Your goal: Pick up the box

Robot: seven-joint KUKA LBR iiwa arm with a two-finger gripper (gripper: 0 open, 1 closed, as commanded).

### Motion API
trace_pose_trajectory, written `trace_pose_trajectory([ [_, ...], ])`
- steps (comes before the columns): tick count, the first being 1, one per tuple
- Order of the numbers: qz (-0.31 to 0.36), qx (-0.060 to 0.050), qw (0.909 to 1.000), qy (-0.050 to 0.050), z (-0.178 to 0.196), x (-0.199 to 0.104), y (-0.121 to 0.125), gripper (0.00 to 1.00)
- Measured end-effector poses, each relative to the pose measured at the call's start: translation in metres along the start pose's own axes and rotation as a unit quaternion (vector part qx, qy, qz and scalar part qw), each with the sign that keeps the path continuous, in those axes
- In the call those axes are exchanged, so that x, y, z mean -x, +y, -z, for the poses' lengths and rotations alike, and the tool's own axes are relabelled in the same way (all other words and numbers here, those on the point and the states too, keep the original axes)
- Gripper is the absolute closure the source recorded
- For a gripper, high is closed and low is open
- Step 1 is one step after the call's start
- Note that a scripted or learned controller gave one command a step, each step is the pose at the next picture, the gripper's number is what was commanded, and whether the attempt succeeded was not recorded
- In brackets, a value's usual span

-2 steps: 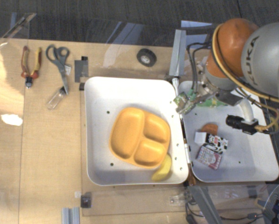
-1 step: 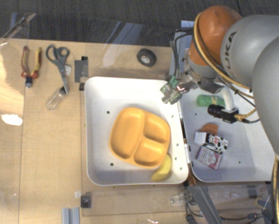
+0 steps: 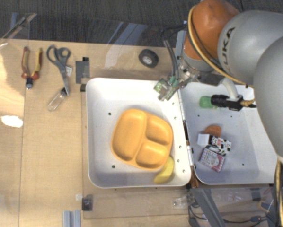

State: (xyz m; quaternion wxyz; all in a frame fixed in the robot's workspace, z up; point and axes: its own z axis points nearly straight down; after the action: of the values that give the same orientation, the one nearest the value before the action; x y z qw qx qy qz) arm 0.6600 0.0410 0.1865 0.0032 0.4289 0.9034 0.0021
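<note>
A small flat box with a pink and white pattern lies in the right bin, near its front left. A white and black packet rests against the box's far side. My gripper hangs over the far right corner of the left bin, well to the left of and beyond the box. Nothing shows in its grasp. The grey arm with its orange band covers the right bin's far side.
A yellow divided plate fills the middle of the left bin, with a yellow fruit at its front edge. A green object and a brown lump lie in the right bin. Pliers, scissors and a tape roll sit on the bench.
</note>
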Motion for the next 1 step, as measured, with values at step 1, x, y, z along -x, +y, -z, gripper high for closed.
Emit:
trace_pose_trajectory([
  [1, -0.084, 0.0, 0.9965, 0.0, -0.0001, -0.0377, -0.0552, 1.0],
])
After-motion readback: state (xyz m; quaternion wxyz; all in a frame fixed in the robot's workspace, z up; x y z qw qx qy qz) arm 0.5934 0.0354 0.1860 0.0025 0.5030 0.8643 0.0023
